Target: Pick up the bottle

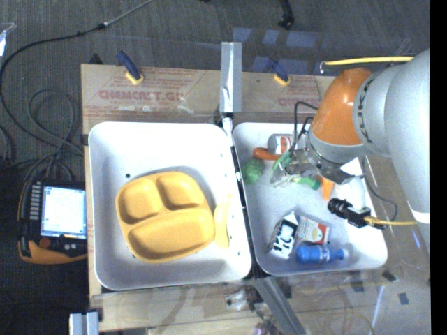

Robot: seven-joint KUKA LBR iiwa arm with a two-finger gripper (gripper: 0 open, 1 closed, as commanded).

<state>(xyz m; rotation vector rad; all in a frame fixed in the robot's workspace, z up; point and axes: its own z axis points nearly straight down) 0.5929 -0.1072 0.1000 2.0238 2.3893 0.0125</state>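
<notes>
Blue bottle (pixel 320 255) lies on its side at the near edge of the right bin (pixel 374 257), touching a small carton (pixel 299 234). Farther back, the gripper (pixel 297 167) hangs over half-hidden green and orange items; its state is impossible to judge.

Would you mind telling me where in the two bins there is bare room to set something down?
Left bin: bare floor rings the yellow tray, widest along the far wall and left side. Right bin: a bare patch mid-floor, between the green items and the carton. Its far end is crowded under the gripper; the bottle fills the near edge.
</notes>
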